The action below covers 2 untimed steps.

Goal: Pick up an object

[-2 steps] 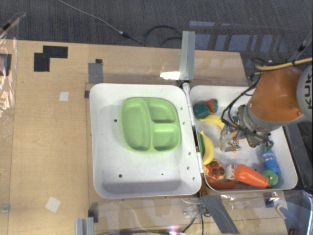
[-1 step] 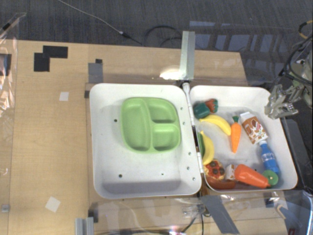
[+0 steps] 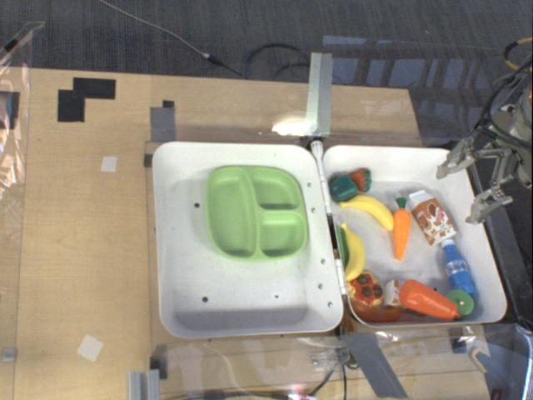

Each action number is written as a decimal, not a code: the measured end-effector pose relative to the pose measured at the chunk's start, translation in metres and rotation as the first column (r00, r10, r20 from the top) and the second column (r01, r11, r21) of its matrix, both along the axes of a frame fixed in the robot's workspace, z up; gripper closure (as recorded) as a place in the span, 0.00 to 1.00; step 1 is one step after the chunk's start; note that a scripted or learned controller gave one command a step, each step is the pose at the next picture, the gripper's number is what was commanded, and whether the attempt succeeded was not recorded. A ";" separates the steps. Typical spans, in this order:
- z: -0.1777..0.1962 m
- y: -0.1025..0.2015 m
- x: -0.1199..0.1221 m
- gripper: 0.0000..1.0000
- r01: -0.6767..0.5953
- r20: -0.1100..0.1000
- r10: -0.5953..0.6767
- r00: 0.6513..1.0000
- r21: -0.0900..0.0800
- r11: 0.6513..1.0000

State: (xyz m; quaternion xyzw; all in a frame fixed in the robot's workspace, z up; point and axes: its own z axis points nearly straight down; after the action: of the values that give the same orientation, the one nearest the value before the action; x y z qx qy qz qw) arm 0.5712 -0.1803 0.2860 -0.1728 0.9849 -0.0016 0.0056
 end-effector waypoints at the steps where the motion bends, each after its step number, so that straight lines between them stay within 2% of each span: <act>1: -0.152 -0.008 -0.054 0.00 0.326 -0.010 -0.326 0.945 0.003 0.945; 2: -0.196 0.054 -0.033 0.00 0.327 0.005 -0.327 0.945 0.006 0.945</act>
State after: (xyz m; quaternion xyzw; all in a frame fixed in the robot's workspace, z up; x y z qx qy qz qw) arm 0.5387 -0.1263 0.0904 -0.0073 0.9999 -0.0006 0.0085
